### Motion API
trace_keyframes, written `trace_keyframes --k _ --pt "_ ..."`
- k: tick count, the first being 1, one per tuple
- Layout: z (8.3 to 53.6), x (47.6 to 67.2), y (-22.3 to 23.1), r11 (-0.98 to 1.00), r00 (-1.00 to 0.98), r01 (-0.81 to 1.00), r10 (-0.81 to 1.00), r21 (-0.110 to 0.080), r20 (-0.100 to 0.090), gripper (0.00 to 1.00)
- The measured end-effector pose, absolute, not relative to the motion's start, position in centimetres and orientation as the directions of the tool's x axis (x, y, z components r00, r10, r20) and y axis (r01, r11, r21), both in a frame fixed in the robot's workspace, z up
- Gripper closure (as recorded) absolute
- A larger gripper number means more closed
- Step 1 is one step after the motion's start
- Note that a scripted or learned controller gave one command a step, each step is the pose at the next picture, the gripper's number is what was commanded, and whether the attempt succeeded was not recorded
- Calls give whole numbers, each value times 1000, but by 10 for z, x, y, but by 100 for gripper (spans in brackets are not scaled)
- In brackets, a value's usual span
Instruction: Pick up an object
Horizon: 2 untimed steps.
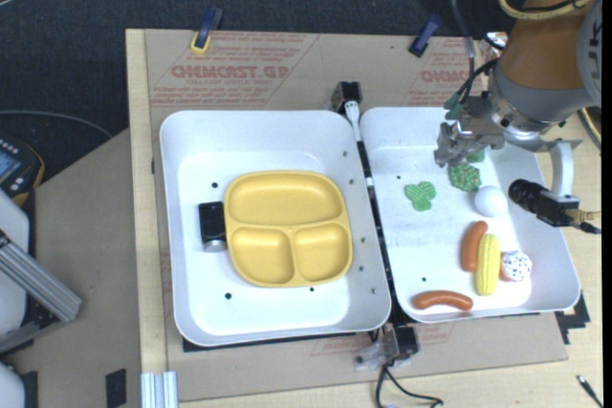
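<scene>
My tool (462,148) hangs over the back of the right bin (402,134), just above a green broccoli (466,176); I cannot tell its state. Nearby lie a white egg (490,202), a green leaf (420,196) and corn (488,264).

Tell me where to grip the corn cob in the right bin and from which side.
Grip the corn cob across its middle, coming straight down from above. It lies flat and long, running roughly top to bottom in the view, so the fingers should close across its narrow width. A sausage lies against its left side, leaving little room there, so expect a tight fit.
</scene>
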<state>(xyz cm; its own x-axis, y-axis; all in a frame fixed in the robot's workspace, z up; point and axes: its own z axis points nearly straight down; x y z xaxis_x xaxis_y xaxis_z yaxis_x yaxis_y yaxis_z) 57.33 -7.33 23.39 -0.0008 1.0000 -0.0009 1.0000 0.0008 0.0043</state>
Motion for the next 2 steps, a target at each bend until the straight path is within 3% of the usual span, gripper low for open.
trace_keyframes --k 1,2 --pt "230 563 -62 1 -1 1000 1000 -3 1 100" --pt "228 570 -60 1 -1 1000 1000 1 -1 100"
